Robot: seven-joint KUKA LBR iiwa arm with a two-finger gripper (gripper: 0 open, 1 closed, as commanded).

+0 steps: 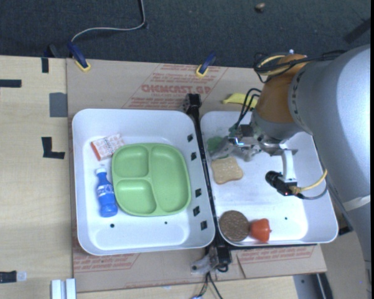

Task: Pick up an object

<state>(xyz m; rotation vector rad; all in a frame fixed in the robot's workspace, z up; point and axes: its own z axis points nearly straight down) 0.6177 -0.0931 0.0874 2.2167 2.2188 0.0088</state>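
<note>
**Desk:** What is the arm doing over the bench?

**Photographer:** The gripper (pixel 235 143) hangs low in the right bin (pixel 311 232), at its upper left corner, just above a slice of toast (pixel 227 171) and beside a small green item (pixel 215 145). That low stance reads as a reach for 1 of those 2, most likely the green one. Whether the claw is open or closed I cannot tell; the wrist hides it.

**Desk:** Give me the count.

**Photographer:** 2 white bins. The right holds 4 things: the toast, the green item, 1 brown round cookie (pixel 234 225) and 1 red tomato-like piece (pixel 260 230), those last 2 touching at the near edge. The left bin (pixel 87 229) holds 3: 1 green divided plate (pixel 152 179), 1 blue bottle (pixel 104 195) just beside its left rim, and 1 small red-and-white packet (pixel 107 145) above it.
</note>
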